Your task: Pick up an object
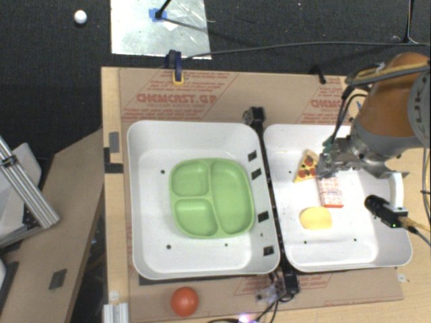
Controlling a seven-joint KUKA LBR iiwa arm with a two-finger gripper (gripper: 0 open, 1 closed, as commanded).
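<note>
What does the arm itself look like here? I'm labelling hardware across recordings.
The arm has a rounded orange band above a grey wrist section. Dark cables run along its upper left side. The gripper is a small grey metal assembly. A white piece and a black module sit beside it.

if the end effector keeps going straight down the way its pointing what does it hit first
Probably the small white and red packet, which lies in the right bin right under the end effector. The pizza slice toy sits just beside that line. Depth is hard to judge from this slanted view.
</note>
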